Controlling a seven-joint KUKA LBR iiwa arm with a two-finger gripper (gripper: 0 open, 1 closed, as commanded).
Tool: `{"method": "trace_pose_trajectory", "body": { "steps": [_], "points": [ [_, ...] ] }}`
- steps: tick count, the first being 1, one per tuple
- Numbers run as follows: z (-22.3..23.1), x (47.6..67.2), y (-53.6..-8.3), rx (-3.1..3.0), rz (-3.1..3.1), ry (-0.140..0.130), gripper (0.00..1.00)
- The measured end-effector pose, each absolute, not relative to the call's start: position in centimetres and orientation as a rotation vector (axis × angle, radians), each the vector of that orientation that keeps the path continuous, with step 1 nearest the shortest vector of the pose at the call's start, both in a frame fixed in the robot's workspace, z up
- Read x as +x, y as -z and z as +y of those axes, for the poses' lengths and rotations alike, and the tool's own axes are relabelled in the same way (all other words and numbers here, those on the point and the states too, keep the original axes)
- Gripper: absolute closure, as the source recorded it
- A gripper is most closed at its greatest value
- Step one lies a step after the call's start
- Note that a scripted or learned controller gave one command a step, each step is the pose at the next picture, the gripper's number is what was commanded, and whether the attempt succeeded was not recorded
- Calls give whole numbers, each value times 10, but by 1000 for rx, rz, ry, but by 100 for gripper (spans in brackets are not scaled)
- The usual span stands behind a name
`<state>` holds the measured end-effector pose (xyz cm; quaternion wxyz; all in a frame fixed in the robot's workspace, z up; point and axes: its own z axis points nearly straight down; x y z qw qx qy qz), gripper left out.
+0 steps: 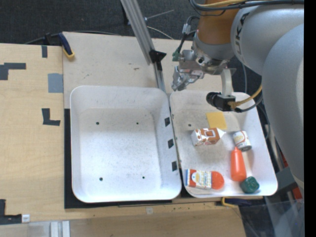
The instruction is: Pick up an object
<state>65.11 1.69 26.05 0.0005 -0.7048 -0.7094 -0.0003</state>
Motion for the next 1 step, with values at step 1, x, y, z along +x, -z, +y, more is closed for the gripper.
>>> {"method": "trace_pose_trajectory", "body": {
  "steps": [1],
  "points": [
    [62, 646, -244, -2214, -2225, -3, 100]
  ]
}}
